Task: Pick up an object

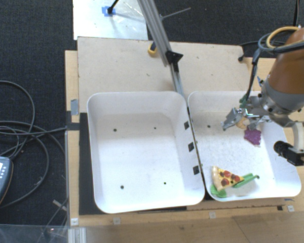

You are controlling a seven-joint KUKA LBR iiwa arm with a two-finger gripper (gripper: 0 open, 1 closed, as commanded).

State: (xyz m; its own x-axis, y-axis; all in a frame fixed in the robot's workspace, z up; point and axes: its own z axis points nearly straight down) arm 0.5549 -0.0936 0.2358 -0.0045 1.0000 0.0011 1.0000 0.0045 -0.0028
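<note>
The arm (293,70) reaches in over the right bin (289,186). The gripper (237,120) hangs low above the bin's upper part, near its back wall. Whether the jaws are apart or together cannot be determined; no object is visibly between them.

Candidate objects, all in the right bin:
1. A purple object (253,135), just beside the gripper and slightly toward the front.
2. A pizza slice toy (224,176), near the front wall.
3. A green object (243,180), touching or overlapping the pizza slice toy.

The left bin (99,105) holds no candidate.

Step in hand, by judgement: approach and positioning for a grasp; no pick is confirmed.

Next move: centre the jaws over 1 object, most likely the purple object, descend, close, then lift clear of the bin floor.
</note>
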